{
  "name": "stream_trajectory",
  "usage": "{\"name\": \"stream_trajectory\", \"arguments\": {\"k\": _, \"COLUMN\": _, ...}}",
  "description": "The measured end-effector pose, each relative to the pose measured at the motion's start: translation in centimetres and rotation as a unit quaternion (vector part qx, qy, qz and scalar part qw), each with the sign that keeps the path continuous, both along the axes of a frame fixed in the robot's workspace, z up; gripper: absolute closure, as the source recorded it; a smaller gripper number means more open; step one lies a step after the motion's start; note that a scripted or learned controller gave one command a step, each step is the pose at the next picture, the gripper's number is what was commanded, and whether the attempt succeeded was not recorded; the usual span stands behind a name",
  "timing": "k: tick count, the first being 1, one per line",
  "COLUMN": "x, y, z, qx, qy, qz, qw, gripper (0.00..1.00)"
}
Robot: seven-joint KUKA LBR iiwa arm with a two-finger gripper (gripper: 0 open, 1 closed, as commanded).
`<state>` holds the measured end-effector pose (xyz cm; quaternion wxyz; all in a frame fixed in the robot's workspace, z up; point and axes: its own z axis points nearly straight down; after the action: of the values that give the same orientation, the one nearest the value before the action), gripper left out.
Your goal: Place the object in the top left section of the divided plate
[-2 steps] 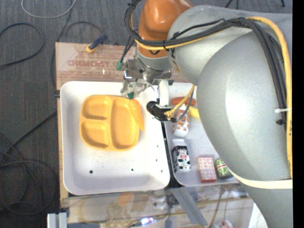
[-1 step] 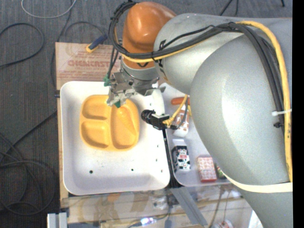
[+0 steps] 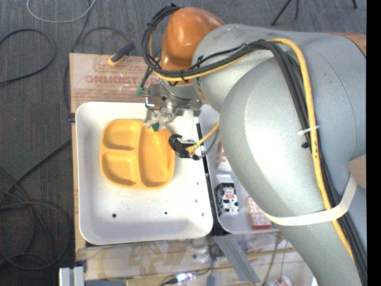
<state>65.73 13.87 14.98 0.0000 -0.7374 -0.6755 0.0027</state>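
Arm: The big grey arm [image 3: 280, 124] fills the right side of the frame. Its orange band [image 3: 181, 34] sits near the top middle.

Hand: The gripper [image 3: 156, 123] hangs over the top right edge of the yellow plate [image 3: 138, 154], in the left white bin [image 3: 143, 219]. I cannot tell how the hand is set, because it is too small and dark from up here.

Plate: It is yellow and shiny, with one long part on its right and two small parts on its left. The top left section [image 3: 122, 134] is the small part nearer the top of the frame.

Task thing: I see something small and green [image 3: 153, 126] right at the tip of the hand, but I cannot say if this is the object or part of the hand. I cannot say if anything is being carried.

Other bin: The right white bin [image 3: 229, 216] is mostly under the arm. Some small things [image 3: 227, 198] lie in it, low in the frame.

What could go wrong: The hand is over the long right part, not the top left one. If it lets go here, I think the object lands in the wrong part. It could also hit the raised wall between parts and roll away. If the hand goes too low, it may bump the plate and slide it.

What is needed next: I think a short move toward the left of the frame.
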Motion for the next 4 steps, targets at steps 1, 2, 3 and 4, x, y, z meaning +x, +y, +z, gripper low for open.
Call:
{"name": "stream_trajectory", "arguments": {"k": 1, "x": -3.2, "y": 3.0, "z": 0.9, "qx": -0.0001, "qy": 0.000, "qz": 0.024, "qw": 0.9997, "gripper": 1.00}}
{"name": "stream_trajectory", "arguments": {"k": 2, "x": -0.4, "y": 2.4, "z": 11.6, "qx": -0.0007, "qy": -0.002, "qz": -0.032, "qw": 0.9995, "gripper": 1.00}}
{"name": "stream_trajectory", "arguments": {"k": 3, "x": -3.3, "y": 3.4, "z": 8.7, "qx": -0.0006, "qy": 0.000, "qz": 0.009, "qw": 1.0000, "gripper": 1.00}}
{"name": "stream_trajectory", "arguments": {"k": 4, "x": -3.3, "y": 3.4, "z": 8.7, "qx": -0.0006, "qy": 0.000, "qz": 0.009, "qw": 1.0000, "gripper": 0.00}}
